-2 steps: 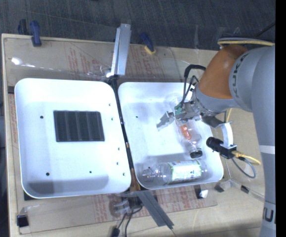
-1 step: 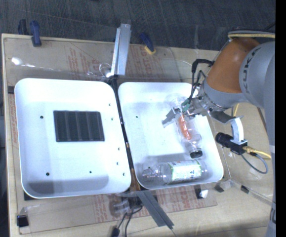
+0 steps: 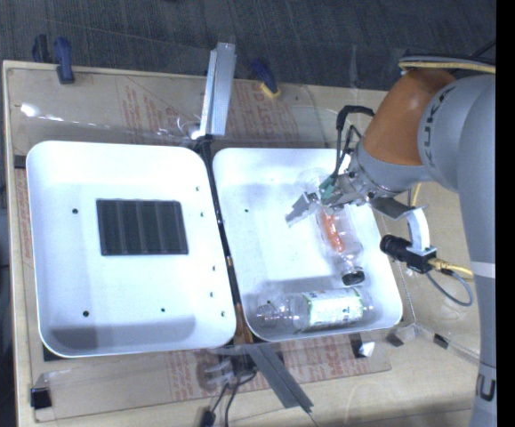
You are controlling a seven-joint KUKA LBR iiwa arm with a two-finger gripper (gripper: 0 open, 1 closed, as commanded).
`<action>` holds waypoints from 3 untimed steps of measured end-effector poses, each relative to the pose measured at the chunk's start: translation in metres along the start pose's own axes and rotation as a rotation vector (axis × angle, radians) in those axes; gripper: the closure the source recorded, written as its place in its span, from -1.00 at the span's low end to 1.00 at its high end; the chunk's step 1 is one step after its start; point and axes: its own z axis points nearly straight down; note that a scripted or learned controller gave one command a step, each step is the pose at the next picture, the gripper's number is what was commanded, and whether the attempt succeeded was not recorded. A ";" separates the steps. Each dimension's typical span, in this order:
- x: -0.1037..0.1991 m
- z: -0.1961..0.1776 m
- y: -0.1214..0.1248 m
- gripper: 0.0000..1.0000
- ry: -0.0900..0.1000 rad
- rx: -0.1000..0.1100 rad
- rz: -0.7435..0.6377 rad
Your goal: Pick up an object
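The arm reached in over the right edge of the table, and its tool (image 3: 315,196) hung low inside the right bin (image 3: 239,238), toward that bin's far half. Whether the tool was apart or together could not be told; its grey parts blurred into the clear plastic beneath.

Two candidates lay in the right bin. A small clear bottle with an orange inner part and a dark cap (image 3: 339,238) lay lengthwise just beneath the tool, its cap end pointing toward the table's near edge; whether the tool touched it was unclear. A larger clear bottle with a white label (image 3: 315,310) lay on its side along the bin's near wall, apart from the tool. The left bin (image 3: 44,238) held a dark ribbed panel (image 3: 141,227) at its middle.

By my reading, the step in hand was the descent or closing on the small bottle. The next move would call for a firm closure across its narrow body, then a straight lift, as slick, rounded plastic could easily slip out.
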 end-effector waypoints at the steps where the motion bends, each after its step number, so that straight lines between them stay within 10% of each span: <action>1: 0.008 -0.032 -0.031 -1.00 0.002 0.001 -0.018; 3: 0.001 -0.020 -0.006 -1.00 0.000 -0.001 -0.090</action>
